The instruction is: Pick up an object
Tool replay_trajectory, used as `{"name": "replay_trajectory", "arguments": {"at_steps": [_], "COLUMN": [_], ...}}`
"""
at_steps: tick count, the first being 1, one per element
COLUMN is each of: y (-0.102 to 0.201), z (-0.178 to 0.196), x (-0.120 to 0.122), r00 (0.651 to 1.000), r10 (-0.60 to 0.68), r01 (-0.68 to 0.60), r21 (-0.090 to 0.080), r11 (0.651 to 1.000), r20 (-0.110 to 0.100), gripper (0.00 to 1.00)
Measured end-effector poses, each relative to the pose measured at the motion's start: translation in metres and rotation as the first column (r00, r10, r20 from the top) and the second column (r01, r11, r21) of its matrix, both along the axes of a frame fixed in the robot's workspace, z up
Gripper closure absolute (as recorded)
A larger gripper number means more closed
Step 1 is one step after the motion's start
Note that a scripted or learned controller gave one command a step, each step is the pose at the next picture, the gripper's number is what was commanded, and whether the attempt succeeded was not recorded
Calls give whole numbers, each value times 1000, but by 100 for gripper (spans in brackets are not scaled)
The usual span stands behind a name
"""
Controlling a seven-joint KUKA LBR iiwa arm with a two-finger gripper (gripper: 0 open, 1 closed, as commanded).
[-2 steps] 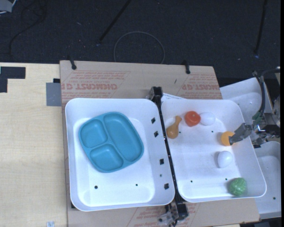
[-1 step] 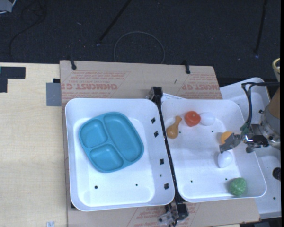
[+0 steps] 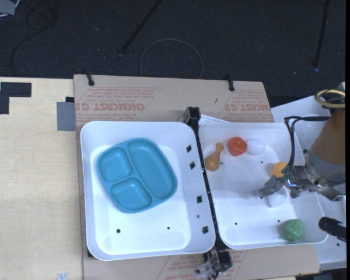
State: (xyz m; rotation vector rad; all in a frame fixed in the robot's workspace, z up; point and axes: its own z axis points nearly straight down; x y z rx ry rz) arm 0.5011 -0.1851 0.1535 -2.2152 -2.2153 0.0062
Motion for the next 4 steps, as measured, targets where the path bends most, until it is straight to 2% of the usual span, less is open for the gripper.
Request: {"name": "replay_trajectory", "arguments": {"at_steps": [1,2,4], "y": [-5,-6,-6], "z": [-46,-33,90], "x": [2,2,8], "r00": [1000,1000,1000], "r10": [0,-5,1], "r01": [0,5,-1], "r21": [-1,-1,-5], "r11": [1000,1000,1000], "r20": [3,4,14], "gripper": [0,100,100]}}
